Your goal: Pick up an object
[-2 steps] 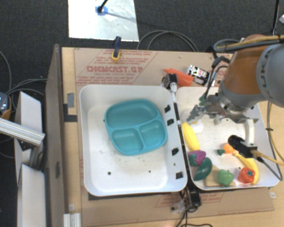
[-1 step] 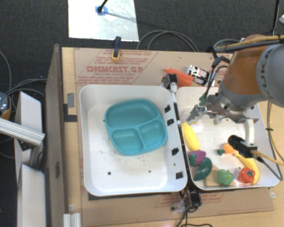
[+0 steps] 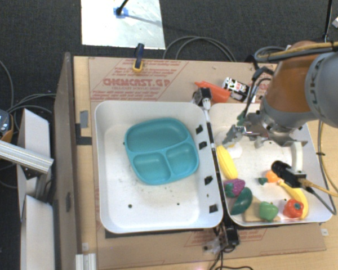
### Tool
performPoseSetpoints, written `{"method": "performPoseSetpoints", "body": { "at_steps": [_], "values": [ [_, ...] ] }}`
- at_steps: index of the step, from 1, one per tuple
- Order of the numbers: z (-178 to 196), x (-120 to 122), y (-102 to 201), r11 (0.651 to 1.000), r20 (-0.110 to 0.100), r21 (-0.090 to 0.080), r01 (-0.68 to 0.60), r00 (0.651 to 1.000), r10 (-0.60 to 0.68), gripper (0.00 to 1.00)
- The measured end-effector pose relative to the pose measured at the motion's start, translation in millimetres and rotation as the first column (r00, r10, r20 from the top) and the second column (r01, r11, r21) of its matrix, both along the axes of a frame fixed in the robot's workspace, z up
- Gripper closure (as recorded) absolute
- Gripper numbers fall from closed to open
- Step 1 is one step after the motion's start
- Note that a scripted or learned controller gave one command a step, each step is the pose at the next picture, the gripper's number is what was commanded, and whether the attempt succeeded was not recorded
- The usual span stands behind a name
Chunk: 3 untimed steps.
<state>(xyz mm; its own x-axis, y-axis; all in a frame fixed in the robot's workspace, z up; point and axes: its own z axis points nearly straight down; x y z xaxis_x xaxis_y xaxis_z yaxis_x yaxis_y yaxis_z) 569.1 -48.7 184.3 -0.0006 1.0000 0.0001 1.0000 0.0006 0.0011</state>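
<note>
A thick robot arm [image 3: 321, 86] with a rounded grey casing and a broad orange band above the wrist. Thin dark cables loop along its upper side. At its tip sits a small metallic grey pincer [image 3: 245, 136] with angular fittings.

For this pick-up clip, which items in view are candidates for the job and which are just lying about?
Job-related:
gripper, above the right bin
yellow corn
purple grapes
green pepper
banana
red tomato

Lying about:
teal divided plate in the left bin
orange-handled tool on the cardboard behind the bins
cables
</note>
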Motion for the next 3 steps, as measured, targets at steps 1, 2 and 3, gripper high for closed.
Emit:
{"method": "performPoseSetpoints", "body": {
  "at_steps": [1,2,3],
  "values": [
    [0.0,0.0,0.0,1.000,0.000,0.000,0.000,1.000,0.000,0.00],
    [0.0,0.0,0.0,1.000,0.000,0.000,0.000,1.000,0.000,0.00],
    [0.0,0.0,0.0,1.000,0.000,0.000,0.000,1.000,0.000,0.00]
  ]
}}
